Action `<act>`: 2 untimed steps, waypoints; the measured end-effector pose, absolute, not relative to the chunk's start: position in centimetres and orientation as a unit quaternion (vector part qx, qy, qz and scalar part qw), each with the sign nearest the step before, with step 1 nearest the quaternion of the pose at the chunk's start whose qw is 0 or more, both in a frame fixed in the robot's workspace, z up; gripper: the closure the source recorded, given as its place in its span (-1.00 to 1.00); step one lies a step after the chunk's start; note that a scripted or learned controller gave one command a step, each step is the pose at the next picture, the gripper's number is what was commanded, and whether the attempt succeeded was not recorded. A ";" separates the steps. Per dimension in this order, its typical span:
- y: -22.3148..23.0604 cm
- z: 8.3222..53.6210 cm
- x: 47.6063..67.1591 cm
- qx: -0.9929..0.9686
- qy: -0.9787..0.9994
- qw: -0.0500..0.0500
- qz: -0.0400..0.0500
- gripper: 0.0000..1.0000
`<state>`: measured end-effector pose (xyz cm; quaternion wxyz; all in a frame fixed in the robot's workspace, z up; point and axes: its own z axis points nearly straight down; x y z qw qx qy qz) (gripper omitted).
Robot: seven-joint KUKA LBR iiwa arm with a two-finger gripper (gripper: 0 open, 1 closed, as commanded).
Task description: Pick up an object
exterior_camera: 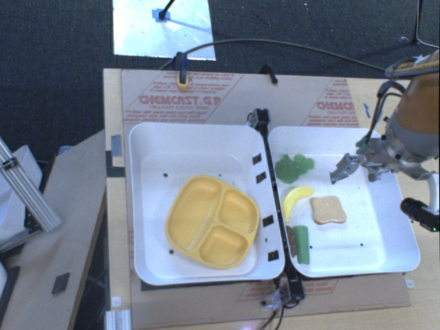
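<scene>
Risk - jaws (342,169) look parted and empty, hanging just right of the broccoli (293,167); a descent here likely closes on bare bin floor. Count: one yellow divided plate (212,221) far left of broccoli; below it one banana (296,199), one green stick (302,245), one toast (327,210).

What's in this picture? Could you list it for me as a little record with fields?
left bin: holds a yellow divided tray
right bin: holds green broccoli toy, yellow banana, toast slice, green stick
gripper: above the right bin, right of the broccoli toy, holding nothing that I can see
arm: reaches in from the right
</scene>
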<state>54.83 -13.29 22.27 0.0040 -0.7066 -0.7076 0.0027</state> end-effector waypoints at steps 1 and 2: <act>-13.3 22.8 55.1 -0.706 -0.708 -0.001 -0.001 -1.00; -13.4 18.7 54.9 -0.707 -0.708 0.000 0.000 -1.00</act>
